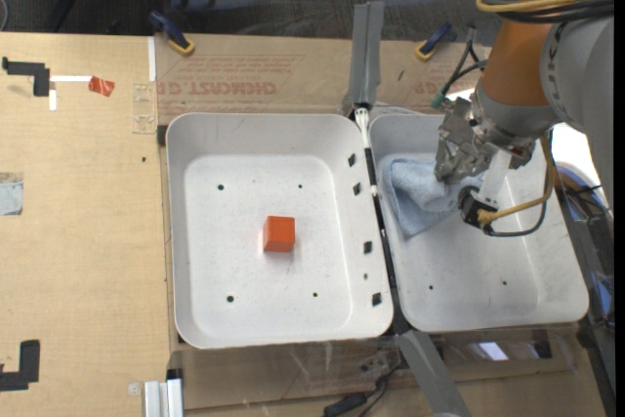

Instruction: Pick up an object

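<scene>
The bench (pixel 68 239) spreads pale and wooden across the left and far side of the scene, with a brown cardboard sheet (pixel 259 78) lying on it behind the bins; the left bin (pixel 190 239) sits in the middle, a shallow white tray with rounded corners, and the right bin (pixel 547 293) lies just beside it, their inner rims touching along a grey divider; the arm (pixel 557 44) comes in from the right over the right bin's far half, grey with its orange band above the wrist, a yellow cable looping over its top; the gripper (pixel 457 166) hangs low over the far-left part of the right bin, right at a crumpled light-blue cloth (pixel 415 195); I cannot tell how its jaws stand, nor whether the cloth is caught or merely beside them; the cloth rests on the bin floor against the left wall; a small red-orange block (pixel 279 234) sits alone near the middle of the left bin, well apart from the gripper; two blue-and-orange clamps (pixel 171 29) grip the cardboard's far edge.
</scene>
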Controlling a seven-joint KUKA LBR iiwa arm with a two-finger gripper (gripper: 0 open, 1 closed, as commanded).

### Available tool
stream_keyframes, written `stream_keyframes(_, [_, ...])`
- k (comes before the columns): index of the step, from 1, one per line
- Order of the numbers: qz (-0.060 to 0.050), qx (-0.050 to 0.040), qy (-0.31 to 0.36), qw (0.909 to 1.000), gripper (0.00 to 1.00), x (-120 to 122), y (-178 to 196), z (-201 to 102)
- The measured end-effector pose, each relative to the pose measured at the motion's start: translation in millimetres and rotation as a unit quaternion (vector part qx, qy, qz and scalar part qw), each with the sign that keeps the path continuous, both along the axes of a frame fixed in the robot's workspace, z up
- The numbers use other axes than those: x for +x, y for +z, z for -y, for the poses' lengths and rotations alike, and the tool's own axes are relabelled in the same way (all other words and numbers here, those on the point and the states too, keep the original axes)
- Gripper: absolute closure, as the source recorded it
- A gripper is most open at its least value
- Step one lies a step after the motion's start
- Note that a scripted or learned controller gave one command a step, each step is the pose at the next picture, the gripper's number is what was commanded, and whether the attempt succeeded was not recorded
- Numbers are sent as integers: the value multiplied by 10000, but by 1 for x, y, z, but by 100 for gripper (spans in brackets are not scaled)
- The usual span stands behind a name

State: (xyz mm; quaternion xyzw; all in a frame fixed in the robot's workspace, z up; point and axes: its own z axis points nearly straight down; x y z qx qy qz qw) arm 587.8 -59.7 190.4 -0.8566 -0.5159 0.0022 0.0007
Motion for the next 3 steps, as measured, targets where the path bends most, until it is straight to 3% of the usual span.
stream_keyframes(1, [2, -9, -1187, 9929, 100, 69, 0, -1])
stream_keyframes(2, [4, -9, -1516, 9884, 100, 39, 52, 36])
stream_keyframes(3, [-6, -12, -1990, 9800, 100, 46, 9, 32])
